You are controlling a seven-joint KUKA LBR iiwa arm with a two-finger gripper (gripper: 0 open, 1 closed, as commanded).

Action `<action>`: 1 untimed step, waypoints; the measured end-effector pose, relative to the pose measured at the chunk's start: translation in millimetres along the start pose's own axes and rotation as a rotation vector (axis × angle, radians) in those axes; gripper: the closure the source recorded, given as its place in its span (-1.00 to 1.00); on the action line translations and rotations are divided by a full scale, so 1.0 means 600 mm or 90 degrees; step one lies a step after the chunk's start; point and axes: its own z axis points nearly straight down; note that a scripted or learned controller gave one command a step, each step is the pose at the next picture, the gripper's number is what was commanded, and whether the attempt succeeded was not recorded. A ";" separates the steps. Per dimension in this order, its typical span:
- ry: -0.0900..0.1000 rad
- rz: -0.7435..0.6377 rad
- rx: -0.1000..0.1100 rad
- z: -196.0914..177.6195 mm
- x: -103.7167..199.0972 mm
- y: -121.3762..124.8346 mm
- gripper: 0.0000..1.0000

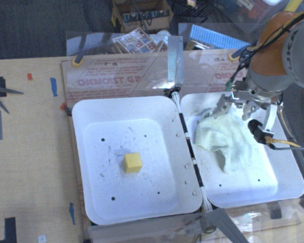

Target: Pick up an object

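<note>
A crumpled white cloth point(223, 138) lies in the right bin point(260, 186), toward its far left part. My gripper point(234, 109) hangs over the cloth's far edge, its fingers spread open and pointing down, with the tips close to or touching the fabric. Nothing is held between them. A small yellow cube point(132, 163) sits alone near the middle of the left bin point(90, 122), well away from the gripper.
The grey arm with its orange band point(271, 47) reaches in from the upper right. A black part with an orange cable point(264, 136) hangs beside the gripper over the right bin. A ridge point(187, 147) divides the two bins. Clear plastic panels stand behind them.
</note>
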 end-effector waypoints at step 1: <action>0.000 -0.015 -0.010 0.119 0.010 -0.062 -1.00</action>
